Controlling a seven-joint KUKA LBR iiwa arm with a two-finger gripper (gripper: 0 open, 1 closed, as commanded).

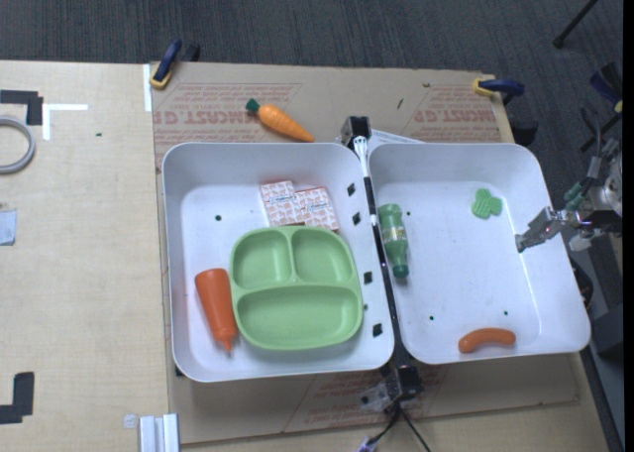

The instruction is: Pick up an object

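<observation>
Pincer at right bin's right rim; cannot tell how far open, nothing seen held. Green piece near far-right corner, bottle along left wall, sausage by near rim. Risk: striking rim, or closing on air.

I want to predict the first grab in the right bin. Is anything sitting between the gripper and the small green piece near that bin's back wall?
Nothing visible does. The gripper sits at the right bin's right edge, and bare white floor runs from it to the small green piece. The green bottle and the sausage lie off that line.
</observation>
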